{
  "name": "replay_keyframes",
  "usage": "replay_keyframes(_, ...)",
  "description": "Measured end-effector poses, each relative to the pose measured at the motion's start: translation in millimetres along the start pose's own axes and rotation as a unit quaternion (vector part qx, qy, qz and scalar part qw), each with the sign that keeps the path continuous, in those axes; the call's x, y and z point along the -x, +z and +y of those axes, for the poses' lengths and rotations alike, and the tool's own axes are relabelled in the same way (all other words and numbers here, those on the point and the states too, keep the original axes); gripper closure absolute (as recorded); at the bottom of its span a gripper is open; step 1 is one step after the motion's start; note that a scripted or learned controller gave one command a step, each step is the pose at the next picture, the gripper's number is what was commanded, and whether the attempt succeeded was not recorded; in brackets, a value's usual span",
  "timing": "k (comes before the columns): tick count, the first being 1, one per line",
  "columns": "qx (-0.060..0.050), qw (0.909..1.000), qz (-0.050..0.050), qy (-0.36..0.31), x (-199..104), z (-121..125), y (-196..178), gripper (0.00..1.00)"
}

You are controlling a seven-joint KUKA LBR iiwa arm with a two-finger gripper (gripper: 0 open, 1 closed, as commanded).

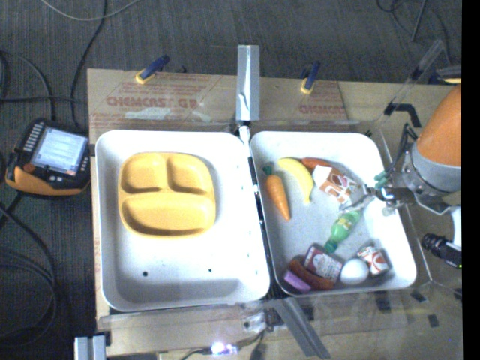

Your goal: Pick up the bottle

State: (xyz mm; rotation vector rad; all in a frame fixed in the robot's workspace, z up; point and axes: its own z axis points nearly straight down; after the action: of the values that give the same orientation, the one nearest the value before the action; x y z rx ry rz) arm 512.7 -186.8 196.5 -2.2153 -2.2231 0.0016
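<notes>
Dark carpet [187, 28] with loose cables surrounds a brown board [187, 96], on which two shallow white bins sit side by side. Blue and yellow clamps [152, 68] grip the board's far edge, and a handheld control pad [52, 156] with a lit screen lies on the floor to the left.

In the left bin [112, 276] rests a yellow divided tray [168, 193], set toward the far end.

Crowding the right bin [262, 223] are several things. An orange carrot [278, 193] lies near its left wall, with a yellow banana [298, 177] just beside it. Further right is a small white and red carton [334, 184]. The bottle [343, 228], green with a pale label, lies on its side at a slant near the middle of the bin's right half, cap end toward the near left. Below it sit a dark red packet [322, 261], a sausage [311, 278] along the near wall, a white egg [352, 271] and a small red and white can [374, 259].

Reaching in from the right, the grey arm with its orange band [442, 130] puts the gripper [373, 194] low over the right bin, just beyond the upper end of the bottle and next to the carton. Whether its jaws are open or closed cannot be told, and the bottle rests on the bin floor.
</notes>
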Motion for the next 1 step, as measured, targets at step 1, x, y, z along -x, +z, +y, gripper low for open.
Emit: replay_keyframes(1,0.002,1.0000,0.004,0.004,25.4,6.0,100.3,0.00)
